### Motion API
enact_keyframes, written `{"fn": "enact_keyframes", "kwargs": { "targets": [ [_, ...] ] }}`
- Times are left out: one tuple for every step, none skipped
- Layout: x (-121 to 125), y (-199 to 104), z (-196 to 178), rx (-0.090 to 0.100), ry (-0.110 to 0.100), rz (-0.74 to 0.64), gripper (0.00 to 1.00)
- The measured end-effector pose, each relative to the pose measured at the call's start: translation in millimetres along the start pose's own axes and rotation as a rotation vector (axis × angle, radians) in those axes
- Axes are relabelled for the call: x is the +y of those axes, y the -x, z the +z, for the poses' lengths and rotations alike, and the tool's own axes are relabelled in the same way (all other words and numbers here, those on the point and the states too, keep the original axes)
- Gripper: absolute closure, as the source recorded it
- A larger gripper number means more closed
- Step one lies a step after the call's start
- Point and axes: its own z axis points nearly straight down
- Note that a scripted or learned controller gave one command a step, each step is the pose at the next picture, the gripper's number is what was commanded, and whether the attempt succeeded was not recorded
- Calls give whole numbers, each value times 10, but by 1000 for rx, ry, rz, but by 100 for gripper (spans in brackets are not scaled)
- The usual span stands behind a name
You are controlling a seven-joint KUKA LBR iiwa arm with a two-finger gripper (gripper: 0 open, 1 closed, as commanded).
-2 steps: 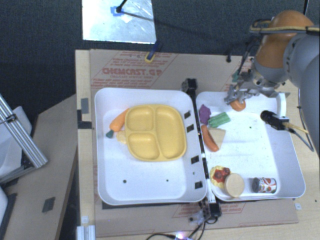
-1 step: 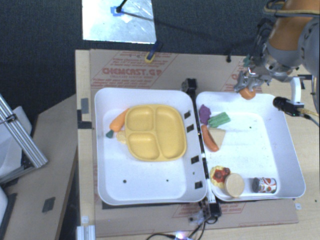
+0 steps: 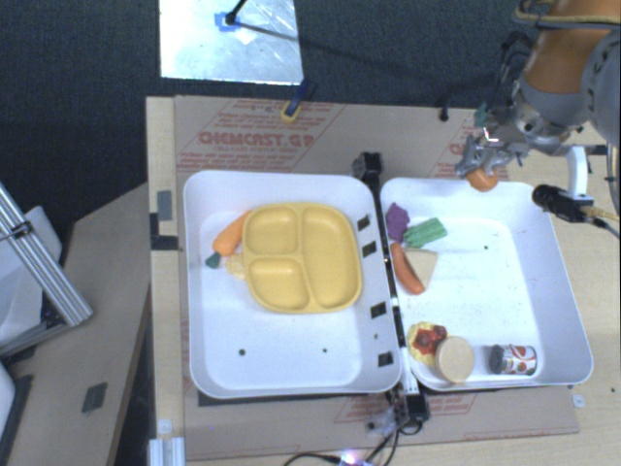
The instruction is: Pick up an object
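Note:
My gripper (image 3: pixel 484 163) hangs over the far edge of the right bin (image 3: pixel 553 260), near its back left corner. A small round orange object (image 3: pixel 482 179) sits between the fingertips, and the gripper is shut on it. The object is level with the bin's rim. Lower in the right bin lie a purple piece (image 3: pixel 397 219), a green piece (image 3: pixel 425 231), a red-orange sausage shape (image 3: pixel 408 269) and a beige wedge (image 3: pixel 424 261).
At the right bin's front are a red and yellow item (image 3: pixel 425 338), a round beige disc (image 3: pixel 454 359) and a small can (image 3: pixel 514 359). The left bin (image 3: pixel 209 348) holds a yellow divided plate (image 3: pixel 299 257) and a carrot (image 3: pixel 230 233).

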Motion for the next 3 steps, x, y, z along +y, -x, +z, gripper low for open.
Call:
{"fn": "enact_keyframes", "kwargs": {
  "targets": [
    [-448,-385,18,2,-6,-2,100],
    [-720,-822,93,2,-6,-3,100],
    [-1033,-1178,144,2,-7,-3,100]
  ]
}}
